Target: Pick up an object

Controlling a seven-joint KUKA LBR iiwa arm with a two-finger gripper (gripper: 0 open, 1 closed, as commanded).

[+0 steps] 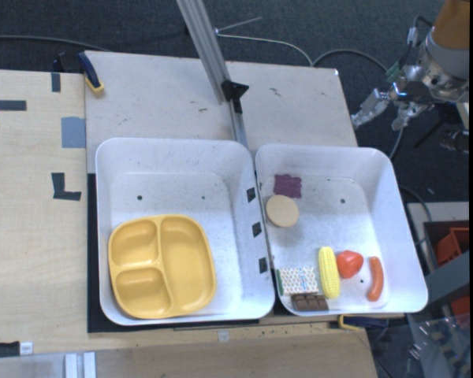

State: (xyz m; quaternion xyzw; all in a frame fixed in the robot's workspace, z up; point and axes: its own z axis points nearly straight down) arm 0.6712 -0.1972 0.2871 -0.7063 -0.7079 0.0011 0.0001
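The right bin (394,187) holds several toy foods. A purple piece (287,185) lies near its back left, with a round tan disc (282,211) just in front of it. Along the front sit a pale checkered wafer (298,277), a brown chocolate bar (309,302), a yellow corn cob (328,272), a red tomato (348,263) and an orange-red sausage (374,278). My gripper (382,113) hangs outside the bin, above and beyond its back right corner, open with nothing between its fingers.
The left bin (173,160) carries a yellow divided plate (162,266) at its front. A slanted metal rail (209,42) runs down to the gap between the bins. A blue and yellow tool (91,72) lies at the bench's back left. Cables trail behind the bench.
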